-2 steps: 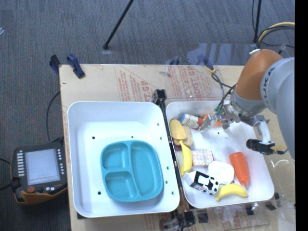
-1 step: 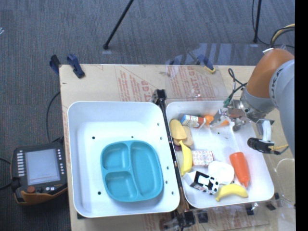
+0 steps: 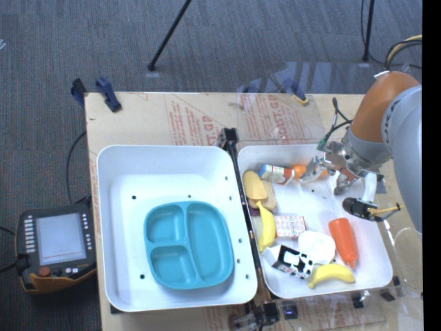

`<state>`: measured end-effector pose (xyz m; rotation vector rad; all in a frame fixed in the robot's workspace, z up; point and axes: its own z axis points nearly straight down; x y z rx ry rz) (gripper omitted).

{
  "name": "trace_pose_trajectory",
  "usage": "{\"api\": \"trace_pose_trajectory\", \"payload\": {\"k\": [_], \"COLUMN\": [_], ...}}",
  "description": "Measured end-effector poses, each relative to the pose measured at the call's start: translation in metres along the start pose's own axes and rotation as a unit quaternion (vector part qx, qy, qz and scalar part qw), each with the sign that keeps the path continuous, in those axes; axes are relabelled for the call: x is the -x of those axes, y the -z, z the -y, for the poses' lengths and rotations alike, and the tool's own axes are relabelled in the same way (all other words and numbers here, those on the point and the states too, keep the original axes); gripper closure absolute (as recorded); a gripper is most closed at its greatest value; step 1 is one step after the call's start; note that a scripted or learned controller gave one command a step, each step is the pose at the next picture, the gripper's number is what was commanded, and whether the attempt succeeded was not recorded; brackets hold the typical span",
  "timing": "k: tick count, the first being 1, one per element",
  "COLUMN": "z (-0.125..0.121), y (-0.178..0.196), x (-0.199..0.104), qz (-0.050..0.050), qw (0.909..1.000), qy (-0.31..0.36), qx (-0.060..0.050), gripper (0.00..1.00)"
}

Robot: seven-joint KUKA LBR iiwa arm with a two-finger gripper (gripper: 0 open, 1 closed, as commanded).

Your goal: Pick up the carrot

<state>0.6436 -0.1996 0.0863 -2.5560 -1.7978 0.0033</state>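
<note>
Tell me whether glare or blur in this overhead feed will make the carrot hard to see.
Camera view: even, soft lighting; the right bin shows faint shadows, no blown-out glare. The carrot reads sharp and orange against white. The end effector area is slightly soft and cluttered, so fine detail there is hard to make out. The glossy board behind the bins carries pale reflections.

Teal divided plate (image 3: 189, 244) in left bin (image 3: 114, 185), bananas (image 3: 331, 274), white cup (image 3: 316, 245), pendant (image 3: 55, 243) on floor
</note>
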Motion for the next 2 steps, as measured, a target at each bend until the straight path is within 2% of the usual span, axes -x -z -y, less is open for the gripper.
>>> {"api": "trace_pose_trajectory", "payload": {"k": [1, 2], "z": [0.0054, 0.0111], "y": [-0.0026, -0.0048], "x": [-0.0015, -0.0082], "qz": [0.002, 0.006], "qw": [0.9953, 0.9743], "qy": [-0.097, -0.225], "qx": [-0.006, -0.012], "gripper": [0.0, 0.0]}}
